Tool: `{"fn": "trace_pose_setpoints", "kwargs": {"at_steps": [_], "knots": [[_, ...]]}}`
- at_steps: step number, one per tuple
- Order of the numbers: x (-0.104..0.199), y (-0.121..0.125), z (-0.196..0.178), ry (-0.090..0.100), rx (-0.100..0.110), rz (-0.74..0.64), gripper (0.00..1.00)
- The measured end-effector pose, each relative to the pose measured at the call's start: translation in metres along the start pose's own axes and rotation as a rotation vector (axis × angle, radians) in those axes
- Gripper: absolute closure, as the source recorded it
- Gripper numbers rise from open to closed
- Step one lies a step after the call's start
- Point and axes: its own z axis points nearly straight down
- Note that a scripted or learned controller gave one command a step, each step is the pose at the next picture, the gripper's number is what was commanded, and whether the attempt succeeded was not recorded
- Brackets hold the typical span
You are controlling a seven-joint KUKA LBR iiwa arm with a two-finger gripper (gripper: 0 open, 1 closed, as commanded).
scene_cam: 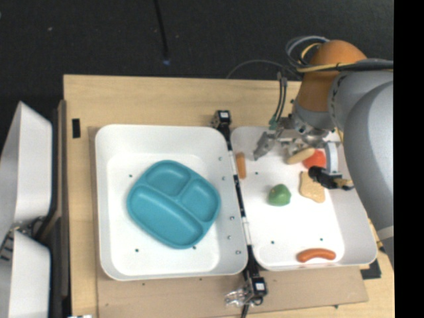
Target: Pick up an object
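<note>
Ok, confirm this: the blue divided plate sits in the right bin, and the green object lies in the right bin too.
Not quite. The camera view shows the blue divided plate in the left bin, not the right one. The green object does lie in the right bin.

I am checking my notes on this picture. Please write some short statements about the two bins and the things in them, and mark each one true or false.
1. The blue divided plate lies in the left bin. True.
2. The green object lies on the blue divided plate. False: it lies in the right bin, apart from the plate.
3. A red-orange sausage-shaped item lies near the right bin's front edge. True.
4. The gripper hangs over the left bin. False: it is over the far part of the right bin.
5. An orange item lies by the right bin's left wall. True.
</note>
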Motion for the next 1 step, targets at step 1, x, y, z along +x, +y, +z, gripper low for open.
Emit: {"fn": "trace_pose_setpoints", "kwargs": {"at_steps": [1], "knots": [[-0.0016, 0.0008, -0.0134, -0.003, -0.004, -0.001, 1.0]]}}
